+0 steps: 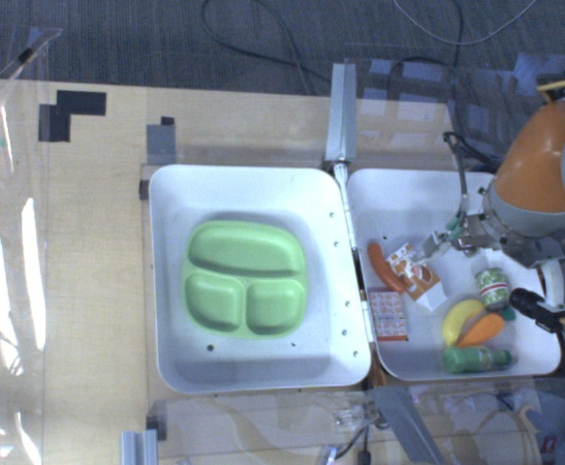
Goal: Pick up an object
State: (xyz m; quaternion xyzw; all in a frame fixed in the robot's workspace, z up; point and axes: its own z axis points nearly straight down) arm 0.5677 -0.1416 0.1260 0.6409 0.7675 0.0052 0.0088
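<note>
Gripper [454, 237] above right bin [398, 197], at two o'clock from snack packet [413, 270]. Finger spread impossible to tell (too small, blurred).

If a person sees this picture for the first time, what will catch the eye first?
Probably the green divided tray, alone in the left bin. Next, the cluster of small items in the right bin: a yellow banana, an orange carrot and a green bottle. The arm's orange band stands out at the right.
</note>
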